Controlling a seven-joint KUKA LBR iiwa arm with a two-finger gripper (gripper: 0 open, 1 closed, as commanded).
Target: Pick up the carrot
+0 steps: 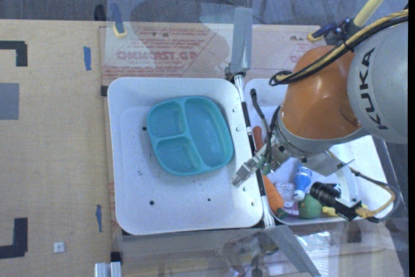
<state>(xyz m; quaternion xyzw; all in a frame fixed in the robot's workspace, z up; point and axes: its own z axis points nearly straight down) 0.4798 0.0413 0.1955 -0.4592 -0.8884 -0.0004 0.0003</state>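
A teal divided plate (189,135) is lying in the left white bin (130,204) on the tabletop (52,139). The end effector (249,168) is hanging over the wall between the bins; its state cannot be told. The carrot (272,194) is lying in the right bin (369,152), just beside a blue bottle (302,181) and a green object (310,206).

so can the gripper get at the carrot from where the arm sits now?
Probably yes. The carrot lies in the right bin by the divider wall, its top exposed, with the gripper low just above it. A blue item and a green item crowd its right side, and the wall limits finger room.
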